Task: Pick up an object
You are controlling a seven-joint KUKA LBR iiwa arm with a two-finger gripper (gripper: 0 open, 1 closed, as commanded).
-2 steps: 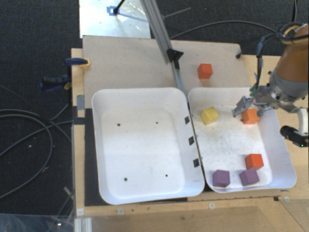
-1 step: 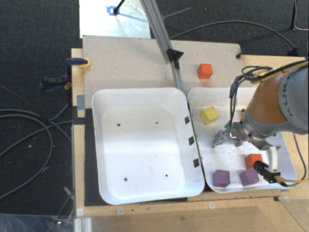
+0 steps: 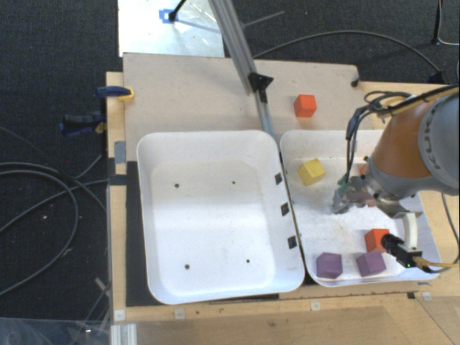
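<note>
Camera view: the grey arm with its orange band reaches in from the right over the right bin (image 3: 293,165), its gripper (image 3: 343,200) lowered near the bin's middle; whether it is wide or narrow cannot be told at this angle. A yellow block (image 3: 312,171) lies up and to the left of the gripper, near but apart. An orange block (image 3: 375,238) sits below and to the right, partly behind the arm's hardware. Two purple blocks (image 3: 329,264) (image 3: 371,263) rest further below, by the bin's near rim. Another orange cube (image 3: 305,105) sits on the table (image 3: 194,92), well above the gripper, outside both bins. The left bin (image 3: 154,192) lies well to the gripper's left.
</note>
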